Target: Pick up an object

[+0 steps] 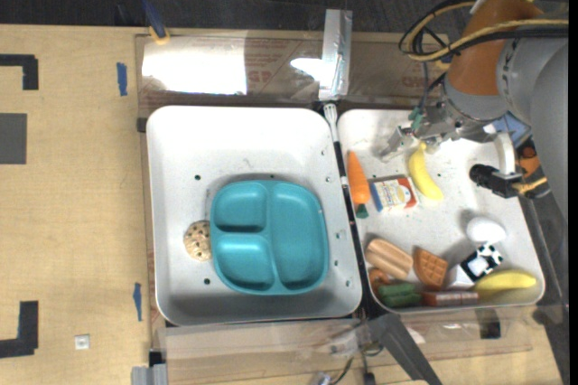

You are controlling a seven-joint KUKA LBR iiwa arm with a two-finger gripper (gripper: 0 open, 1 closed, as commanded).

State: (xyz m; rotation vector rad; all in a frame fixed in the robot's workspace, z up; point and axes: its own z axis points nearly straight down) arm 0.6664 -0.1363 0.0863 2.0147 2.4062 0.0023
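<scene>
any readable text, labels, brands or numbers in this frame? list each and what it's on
None can be read.
Small carton in the right bin: orange and white printing, too blurred to read.
Brown board behind the left bin: faint reddish print, too blurred to read.

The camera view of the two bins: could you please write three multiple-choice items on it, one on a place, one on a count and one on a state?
1. Where does the cookie lie?
A. In the left bin, touching the teal tray's left edge
B. In the right bin, by the carrot
C. On the bench outside the bins

2. How many compartments has the teal tray?
A. Two
B. Three
C. Five

3. How does the carrot lie?
A. Standing upright
B. Flat along the right bin's left wall
C. Across the tray

Answers: 1 A, the cookie touches the tray's left rim inside the left bin. 2 B, two upper wells and one lower. 3 B, it lies lengthwise beside the wall of the right bin.
</scene>
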